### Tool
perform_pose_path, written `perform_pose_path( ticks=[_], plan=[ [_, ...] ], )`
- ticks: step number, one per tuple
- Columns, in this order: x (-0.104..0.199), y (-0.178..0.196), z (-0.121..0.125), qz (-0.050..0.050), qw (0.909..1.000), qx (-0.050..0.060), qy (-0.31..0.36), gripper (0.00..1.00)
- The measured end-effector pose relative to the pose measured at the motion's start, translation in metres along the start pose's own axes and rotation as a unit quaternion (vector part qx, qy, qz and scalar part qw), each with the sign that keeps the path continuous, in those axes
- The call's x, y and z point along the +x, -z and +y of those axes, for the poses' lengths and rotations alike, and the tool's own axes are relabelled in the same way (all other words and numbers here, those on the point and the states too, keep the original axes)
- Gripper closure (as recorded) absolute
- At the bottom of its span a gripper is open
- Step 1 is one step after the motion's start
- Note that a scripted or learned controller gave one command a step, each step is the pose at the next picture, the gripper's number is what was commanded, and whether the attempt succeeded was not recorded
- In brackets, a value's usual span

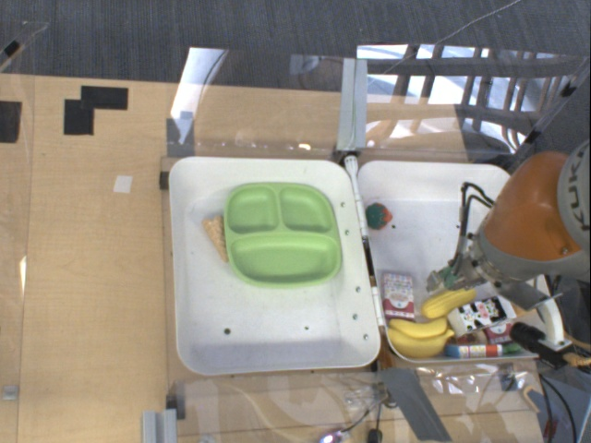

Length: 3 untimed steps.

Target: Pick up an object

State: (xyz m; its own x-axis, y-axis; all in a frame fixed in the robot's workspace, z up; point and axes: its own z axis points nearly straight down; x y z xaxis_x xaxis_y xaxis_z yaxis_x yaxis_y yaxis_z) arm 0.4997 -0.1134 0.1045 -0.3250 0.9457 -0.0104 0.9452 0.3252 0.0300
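Observation:
My gripper (454, 275) hangs low in the right bin (416, 187), below the arm's orange band (528, 218). It sits just above a small yellow banana (450, 301). A larger banana (420, 336) lies along the bin's front edge. A red and white box (398, 293) rests to the gripper's left. A red and green strawberry-like toy (377, 215) lies near the bin's left wall. A black, white and red carton (481, 315) and a red and green marker (485, 350) lie at the front right, partly under the arm.
The left bin (199, 321) holds a green divided plate (281, 233) with a tan waffle-like piece (216, 237) at its left rim. A ridge (363, 247) separates the two bins. Black cables (466, 201) loop off the wrist.

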Motion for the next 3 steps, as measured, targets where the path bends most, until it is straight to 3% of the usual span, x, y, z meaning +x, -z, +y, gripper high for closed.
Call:
perform_pose_path(
  ticks=[1,2,3],
  plan=[
    [0.003,-0.012,0.028,0.001,0.9761,0.011,-0.217,1.00],
    [0.001,-0.012,0.027,-0.002,0.9758,0.010,-0.218,0.00],
    [-0.011,-0.011,-0.008,-0.002,0.9964,0.002,-0.085,0.00]
  ],
)
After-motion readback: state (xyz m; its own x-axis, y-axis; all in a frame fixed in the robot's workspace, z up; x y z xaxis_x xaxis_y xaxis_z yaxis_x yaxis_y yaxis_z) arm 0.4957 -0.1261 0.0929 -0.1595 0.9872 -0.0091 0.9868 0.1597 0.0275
